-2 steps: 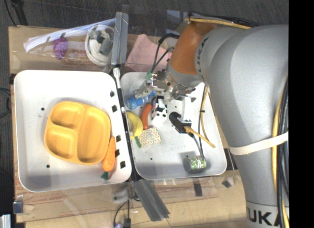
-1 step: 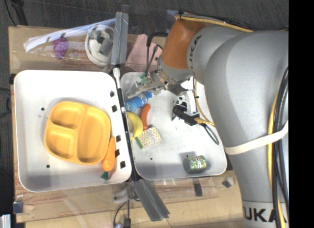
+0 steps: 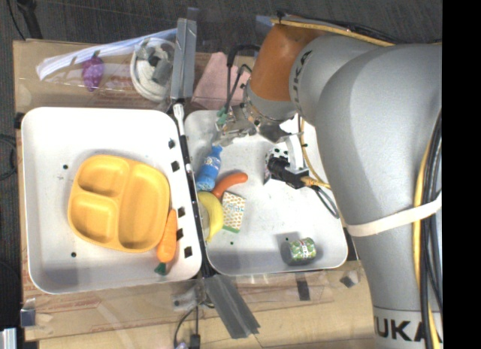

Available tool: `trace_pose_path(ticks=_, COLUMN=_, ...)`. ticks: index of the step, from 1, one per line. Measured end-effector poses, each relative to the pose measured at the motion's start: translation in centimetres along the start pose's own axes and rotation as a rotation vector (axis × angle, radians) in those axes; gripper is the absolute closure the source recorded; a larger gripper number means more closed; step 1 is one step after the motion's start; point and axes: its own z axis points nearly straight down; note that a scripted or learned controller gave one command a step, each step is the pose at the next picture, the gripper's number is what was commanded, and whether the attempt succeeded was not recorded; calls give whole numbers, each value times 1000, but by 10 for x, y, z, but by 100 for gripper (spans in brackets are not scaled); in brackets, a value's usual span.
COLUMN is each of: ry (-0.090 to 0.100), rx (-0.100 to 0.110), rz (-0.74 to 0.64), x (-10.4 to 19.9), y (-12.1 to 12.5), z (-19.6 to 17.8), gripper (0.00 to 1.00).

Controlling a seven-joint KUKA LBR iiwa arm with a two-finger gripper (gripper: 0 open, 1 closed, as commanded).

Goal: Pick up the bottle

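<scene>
The gripper (image 3: pixel 239 123) hovered just above the bottle (image 3: pixel 209 168); I could not tell its opening. This was the approach step, and the next move called for lowering onto the bottle.

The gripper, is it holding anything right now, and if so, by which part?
Nothing is visibly held. The gripper sits above the bottle, near its top end, and the bottle lies on the right bin floor.

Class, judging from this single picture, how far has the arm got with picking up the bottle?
Done: the arm has reached into the right bin, and its gripper hangs just above the bottle. In hand: nothing visibly; the bottle lies on the bin floor beside the banana. Left: descend, close on the bottle and lift it.
</scene>
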Motion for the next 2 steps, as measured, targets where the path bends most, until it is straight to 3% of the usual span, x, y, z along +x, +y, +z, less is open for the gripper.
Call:
trace_pose_path(ticks=1, ry=11, rx=24, rz=83, x=47, y=-72, z=-80, gripper=100)
trace_pose_path(ticks=2, ry=11, rx=25, rz=84, x=47, y=-73, z=-80, gripper=0)
